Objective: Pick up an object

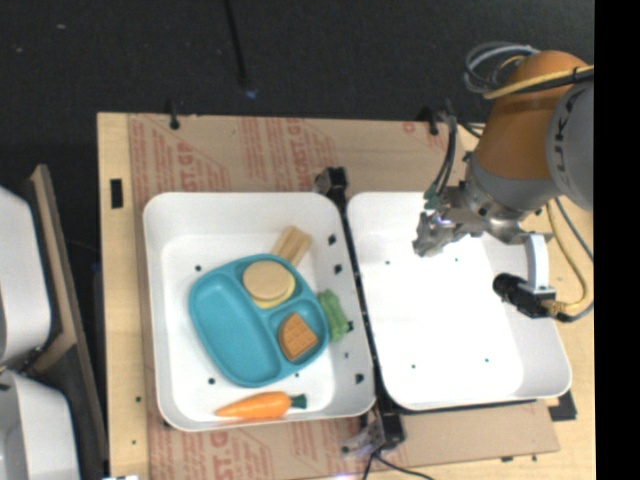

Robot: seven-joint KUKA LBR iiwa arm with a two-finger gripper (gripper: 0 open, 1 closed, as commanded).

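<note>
My hand [432, 236] hangs over the right bin [450, 368] — apart from the tray [225, 333] and carrot [262, 404] — whether spread, I cannot tell.

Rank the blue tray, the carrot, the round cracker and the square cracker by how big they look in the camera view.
1. Blue tray, by far the largest.
2. Carrot.
3. Round cracker and square cracker look about alike, so I won't rank them; the round one may be slightly larger.
</note>
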